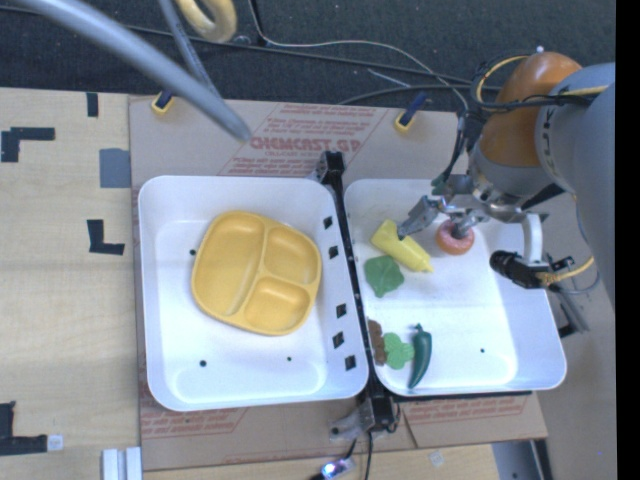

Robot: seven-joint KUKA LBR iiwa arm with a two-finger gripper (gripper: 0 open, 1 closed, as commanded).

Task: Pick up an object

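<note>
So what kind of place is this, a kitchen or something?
More likely a robot test bench. A grey arm with a claw reaches over two white bins; toy food and a yellow plate lie inside, with cables behind.

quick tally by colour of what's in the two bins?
Yellow: 2, the divided plate in the left bin and a wedge-shaped piece in the right bin.
Green: 3, a leafy piece, a small leafy piece, a dark pepper.
Red/pink: 1, a round piece.
Brown: 1, a small piece.
Total: 7
</note>
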